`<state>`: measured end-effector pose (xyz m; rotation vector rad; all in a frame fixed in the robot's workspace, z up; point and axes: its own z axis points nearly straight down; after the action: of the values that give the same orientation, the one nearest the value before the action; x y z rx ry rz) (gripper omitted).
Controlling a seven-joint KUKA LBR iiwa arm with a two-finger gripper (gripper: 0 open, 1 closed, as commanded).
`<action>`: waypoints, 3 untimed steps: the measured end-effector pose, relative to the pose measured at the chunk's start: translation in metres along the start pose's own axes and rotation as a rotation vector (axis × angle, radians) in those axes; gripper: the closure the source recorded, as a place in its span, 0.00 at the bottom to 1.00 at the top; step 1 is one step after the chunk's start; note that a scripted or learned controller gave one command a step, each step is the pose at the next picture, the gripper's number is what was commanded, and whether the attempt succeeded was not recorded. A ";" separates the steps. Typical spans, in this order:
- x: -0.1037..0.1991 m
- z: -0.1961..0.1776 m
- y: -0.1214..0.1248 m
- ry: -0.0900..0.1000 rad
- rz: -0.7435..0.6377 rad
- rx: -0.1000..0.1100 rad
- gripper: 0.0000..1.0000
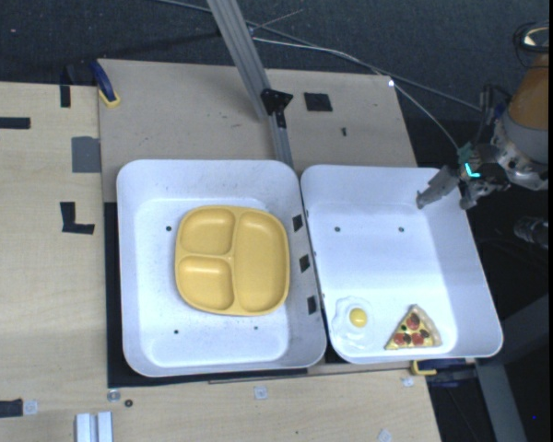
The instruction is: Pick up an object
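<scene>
Your bench (212,109) carries two white bins. The gripper (450,188) hovers at the right bin's (387,256) upper right rim; its grip cannot be told. Fried egg (355,319) and pizza slice (413,330) lie at that bin's near edge. A yellow divided plate (231,260) fills the left bin (147,247).

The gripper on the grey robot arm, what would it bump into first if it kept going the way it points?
Probably the bare white floor of the right bin; the gripper points down-left from the bin's upper right corner, though depth is hard to judge.

Two bins side by side, left of gripper (452,190).
Divided plate (232,260) in far bin (134,247); fried egg (355,319) and pizza slice (413,330) in near bin (461,265).
</scene>
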<state>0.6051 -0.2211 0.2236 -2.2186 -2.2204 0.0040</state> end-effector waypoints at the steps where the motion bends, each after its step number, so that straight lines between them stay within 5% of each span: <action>1: 0.000 -0.001 0.001 -0.001 0.000 -0.003 0.00; 3: 0.006 0.097 -0.017 0.000 0.000 0.002 0.00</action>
<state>0.5879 -0.2152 0.1263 -2.2176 -2.2192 0.0067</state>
